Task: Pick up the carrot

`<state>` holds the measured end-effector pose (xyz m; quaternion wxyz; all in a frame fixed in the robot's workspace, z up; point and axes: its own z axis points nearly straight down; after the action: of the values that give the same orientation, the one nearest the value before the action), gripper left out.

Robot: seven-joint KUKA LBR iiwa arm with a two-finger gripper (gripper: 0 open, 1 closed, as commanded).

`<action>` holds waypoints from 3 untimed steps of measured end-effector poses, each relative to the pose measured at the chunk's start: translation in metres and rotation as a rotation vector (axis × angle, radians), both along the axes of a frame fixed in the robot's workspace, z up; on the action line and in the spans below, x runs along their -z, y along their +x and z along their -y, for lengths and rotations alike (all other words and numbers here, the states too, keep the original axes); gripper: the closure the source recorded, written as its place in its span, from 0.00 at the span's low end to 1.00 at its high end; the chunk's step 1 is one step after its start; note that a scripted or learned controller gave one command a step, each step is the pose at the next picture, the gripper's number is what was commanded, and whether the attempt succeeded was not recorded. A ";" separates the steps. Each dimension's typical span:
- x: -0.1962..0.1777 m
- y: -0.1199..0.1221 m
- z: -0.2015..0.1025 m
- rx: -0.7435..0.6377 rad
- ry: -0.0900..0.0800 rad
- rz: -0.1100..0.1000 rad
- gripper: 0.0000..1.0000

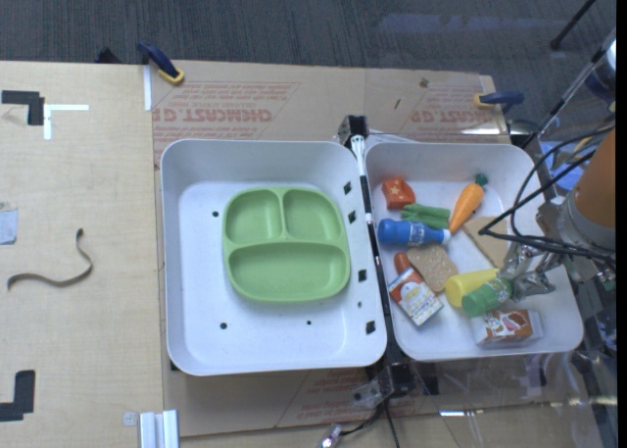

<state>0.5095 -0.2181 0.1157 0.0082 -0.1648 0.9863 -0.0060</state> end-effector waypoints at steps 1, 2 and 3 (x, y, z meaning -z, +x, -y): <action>0.003 0.003 -0.008 -0.008 0.010 0.005 0.00; 0.022 0.098 -0.032 0.109 0.011 -0.010 0.00; 0.022 0.145 -0.031 0.278 0.014 -0.041 0.00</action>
<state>0.6545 -0.1873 0.0933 -0.0119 -0.0265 0.9996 0.0029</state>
